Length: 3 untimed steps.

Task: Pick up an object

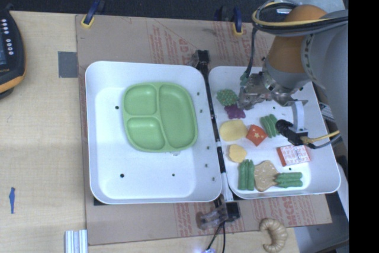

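Camera view: looking down at a slant on two shallow white bins sitting side by side on a cardboard-covered bench.
Left bin (100, 127): carrying a light green plastic plate with three compartments (160, 117), lying flat near the bin's middle.
Right bin (323, 181): holding a scatter of small toy foods.
Arm: grey arm with an orange band (293, 47) reaching in from the right and hanging over the far part of the right bin.
Gripper (251, 93): hovering low at the bin's upper left area, just beside a green leafy toy vegetable (226, 96) and a purple toy piece (235, 110); how wide it is standing, and whether it is grasping anything, I cannot tell.
Middle of right bin: a yellow rounded toy (233, 130) lying beside a red toy piece (256, 135); a smaller yellow toy (237, 153) sitting just below.
Near edge of right bin: green bean-like toys (246, 175) lying beside a tan bread-shaped toy (265, 175).
Right side of right bin: a red and white small packet (293, 155) lying flat.
Off the bins: a tan curled toy croissant (275, 233) resting on the bench in front.
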### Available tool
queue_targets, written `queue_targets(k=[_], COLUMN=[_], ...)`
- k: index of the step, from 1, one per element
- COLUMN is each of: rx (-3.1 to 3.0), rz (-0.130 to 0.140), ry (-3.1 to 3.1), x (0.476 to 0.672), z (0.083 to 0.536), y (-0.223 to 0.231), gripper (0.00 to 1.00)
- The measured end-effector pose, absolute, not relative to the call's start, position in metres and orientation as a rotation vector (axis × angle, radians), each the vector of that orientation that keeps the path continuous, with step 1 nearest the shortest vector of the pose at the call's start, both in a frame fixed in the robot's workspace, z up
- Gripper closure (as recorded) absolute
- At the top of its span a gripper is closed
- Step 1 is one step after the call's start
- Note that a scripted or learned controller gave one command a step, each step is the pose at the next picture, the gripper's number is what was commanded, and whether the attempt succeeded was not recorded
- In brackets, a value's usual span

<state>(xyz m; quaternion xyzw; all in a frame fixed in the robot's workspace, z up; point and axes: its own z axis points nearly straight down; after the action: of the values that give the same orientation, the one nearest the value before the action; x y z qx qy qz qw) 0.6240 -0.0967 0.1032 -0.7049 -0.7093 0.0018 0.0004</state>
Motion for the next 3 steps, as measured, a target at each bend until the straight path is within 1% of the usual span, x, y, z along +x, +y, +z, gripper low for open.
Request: queue_targets(k=[1,2,3], rx=[-2.213,-2.215,-2.218], rz=[0.007,0.007,0.004], ry=[-2.228,-2.223,-2.225], x=[0.624,0.619,0.621], z=[0.103,0.092,0.105], y=[-0.097,-0.096,-0.098], gripper=[0.0,0.0,1.0])
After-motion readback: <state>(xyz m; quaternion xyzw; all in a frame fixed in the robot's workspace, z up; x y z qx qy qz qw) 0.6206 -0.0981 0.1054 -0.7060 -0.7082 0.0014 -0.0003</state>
